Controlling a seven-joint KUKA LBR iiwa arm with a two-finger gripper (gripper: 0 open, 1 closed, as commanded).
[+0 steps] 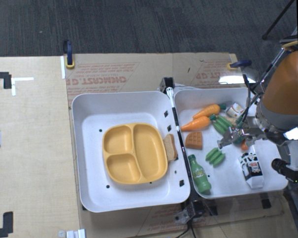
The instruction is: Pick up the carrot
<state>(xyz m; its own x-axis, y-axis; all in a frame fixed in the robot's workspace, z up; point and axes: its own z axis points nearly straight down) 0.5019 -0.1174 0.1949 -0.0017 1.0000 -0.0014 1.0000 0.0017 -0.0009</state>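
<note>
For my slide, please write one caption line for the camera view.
Metal two-finger gripper hovers in the right white bin, beside two orange toy carrots; yellow three-compartment plate sits in the left bin.

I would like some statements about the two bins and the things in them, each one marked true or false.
1. The yellow plate lies in the left bin. True.
2. The gripper holds a carrot. False: both carrots lie free near the right bin's far side.
3. The green bottle lies in the right bin. True.
4. The milk carton sits on the plate. False: it is in the right bin.
</note>
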